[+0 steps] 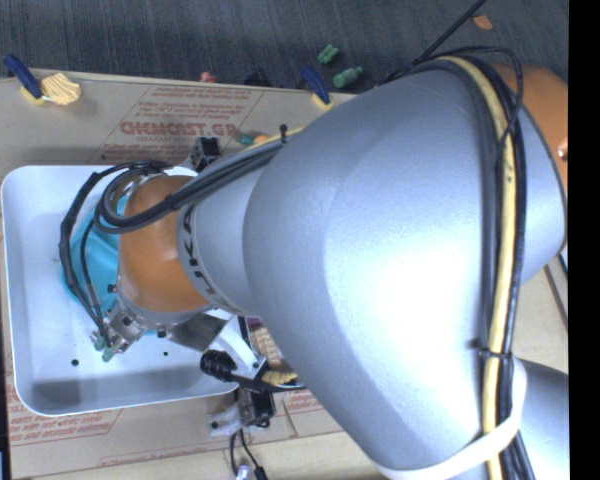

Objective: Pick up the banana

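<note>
The grey arm (pixel 400 268) dominates the foreground, reaching into the left bin (pixel 20 268) at nine o'clock. Tool (pixel 108 343) state: cannot tell. Banana location undetermined, likely hidden beneath. Step: approach; next, confirm the target.

Dark grey ribbed floor (pixel 130 18) up top; brown printed cardboard tabletop (pixel 180 118) below, blue clamps (pixel 22 76) on its edge, small green bits (pixel 338 64) nearby.
</note>
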Controlling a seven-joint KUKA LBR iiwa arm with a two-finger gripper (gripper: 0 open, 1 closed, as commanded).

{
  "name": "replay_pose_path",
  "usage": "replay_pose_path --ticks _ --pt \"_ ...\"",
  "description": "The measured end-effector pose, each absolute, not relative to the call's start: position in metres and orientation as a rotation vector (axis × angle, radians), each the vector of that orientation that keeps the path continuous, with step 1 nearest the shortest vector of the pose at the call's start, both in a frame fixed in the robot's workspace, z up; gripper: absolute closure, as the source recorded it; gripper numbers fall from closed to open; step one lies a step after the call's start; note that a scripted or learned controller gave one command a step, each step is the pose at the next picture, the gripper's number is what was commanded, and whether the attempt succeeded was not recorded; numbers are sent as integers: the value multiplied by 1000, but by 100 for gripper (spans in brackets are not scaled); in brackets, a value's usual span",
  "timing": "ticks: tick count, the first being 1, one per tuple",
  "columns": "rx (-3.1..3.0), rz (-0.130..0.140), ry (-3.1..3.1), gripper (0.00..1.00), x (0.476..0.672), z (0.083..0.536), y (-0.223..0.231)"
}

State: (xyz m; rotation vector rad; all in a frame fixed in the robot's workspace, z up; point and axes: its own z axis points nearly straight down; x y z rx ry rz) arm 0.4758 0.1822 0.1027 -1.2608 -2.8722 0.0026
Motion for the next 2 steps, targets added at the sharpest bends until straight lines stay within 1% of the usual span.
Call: replay_pose_path --ticks 1,2 --pt "-1315 2 -2853 100 480 192 81" --pt "-810 -2 -3041 100 517 95 187"
